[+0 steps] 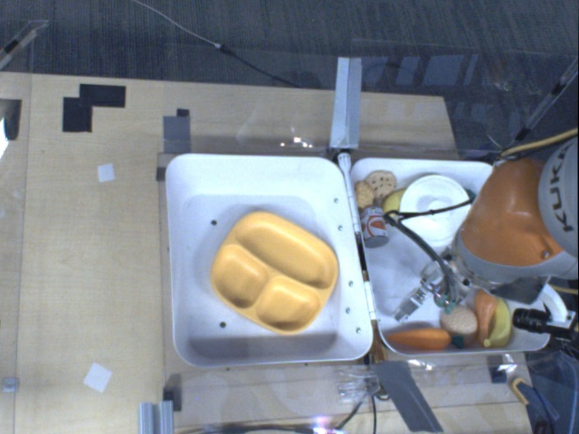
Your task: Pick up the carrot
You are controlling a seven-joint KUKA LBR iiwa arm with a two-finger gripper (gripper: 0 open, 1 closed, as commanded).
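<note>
The carrot is a long orange piece lying flat along the front wall of the right bin. My gripper hangs just above and behind it, over the bare bin floor, pointing down-left. It is open, with nothing between its fingers. The arm's orange band covers the right side of that bin.
Beside the carrot lie a tan roll, a second orange piece and a yellow banana. Cookies, a small can and a white bowl sit at the back. The left bin holds a yellow divided plate.
</note>
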